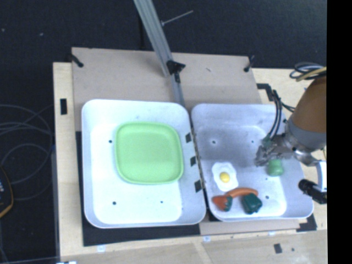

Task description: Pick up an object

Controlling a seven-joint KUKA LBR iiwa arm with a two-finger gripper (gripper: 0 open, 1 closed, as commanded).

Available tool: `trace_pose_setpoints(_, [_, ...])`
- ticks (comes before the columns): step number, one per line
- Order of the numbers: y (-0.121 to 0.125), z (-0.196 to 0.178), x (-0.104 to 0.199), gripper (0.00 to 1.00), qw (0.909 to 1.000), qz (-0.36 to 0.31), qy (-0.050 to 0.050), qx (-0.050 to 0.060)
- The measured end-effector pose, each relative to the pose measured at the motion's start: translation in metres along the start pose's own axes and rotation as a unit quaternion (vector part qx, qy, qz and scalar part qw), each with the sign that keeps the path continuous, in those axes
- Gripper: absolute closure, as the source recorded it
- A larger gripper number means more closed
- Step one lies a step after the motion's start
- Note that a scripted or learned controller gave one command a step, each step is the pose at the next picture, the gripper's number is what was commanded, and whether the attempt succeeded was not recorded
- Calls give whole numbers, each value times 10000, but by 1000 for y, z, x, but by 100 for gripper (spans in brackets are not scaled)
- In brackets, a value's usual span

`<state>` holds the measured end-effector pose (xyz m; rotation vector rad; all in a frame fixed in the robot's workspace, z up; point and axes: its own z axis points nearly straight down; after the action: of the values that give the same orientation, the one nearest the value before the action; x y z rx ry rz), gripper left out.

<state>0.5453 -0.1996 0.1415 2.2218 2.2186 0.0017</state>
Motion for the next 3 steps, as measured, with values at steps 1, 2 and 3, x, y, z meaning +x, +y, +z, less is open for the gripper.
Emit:
trace_pose_setpoints(1, [-4,-44,-1,100,10000,-5,-4,-13])
trace_pose_setpoints(2, [-3,-90,-2,100,10000,-7,-5,-16])
trace_pose_setpoints(3, [-6,-101,46,100,10000,-24,5,-2])
